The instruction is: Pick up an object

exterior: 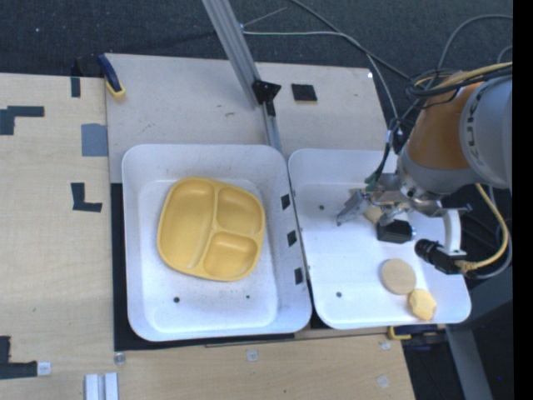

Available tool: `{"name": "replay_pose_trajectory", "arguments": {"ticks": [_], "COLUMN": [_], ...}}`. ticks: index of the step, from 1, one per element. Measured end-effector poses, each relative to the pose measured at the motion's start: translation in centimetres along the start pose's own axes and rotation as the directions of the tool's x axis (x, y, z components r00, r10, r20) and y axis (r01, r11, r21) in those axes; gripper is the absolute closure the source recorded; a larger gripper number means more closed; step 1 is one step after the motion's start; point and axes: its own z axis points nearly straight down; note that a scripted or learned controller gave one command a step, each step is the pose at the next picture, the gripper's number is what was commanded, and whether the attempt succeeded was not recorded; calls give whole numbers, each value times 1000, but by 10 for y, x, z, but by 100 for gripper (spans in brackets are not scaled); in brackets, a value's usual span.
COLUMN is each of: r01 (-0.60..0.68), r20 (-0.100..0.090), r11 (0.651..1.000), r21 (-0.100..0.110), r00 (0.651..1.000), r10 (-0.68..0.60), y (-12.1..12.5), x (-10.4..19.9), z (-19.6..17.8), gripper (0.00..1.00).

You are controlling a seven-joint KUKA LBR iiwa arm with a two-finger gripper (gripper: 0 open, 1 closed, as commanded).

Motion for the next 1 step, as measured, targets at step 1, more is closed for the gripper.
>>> {"name": "replay_pose_trajectory", "arguments": {"ticks": [1], "r01": [0], "r20": [0], "r11": [1000], "r21": [1], "r00": [1000], "r10": [0], "y": [6], "x": [-6], "z": [56], "gripper": [0]}}
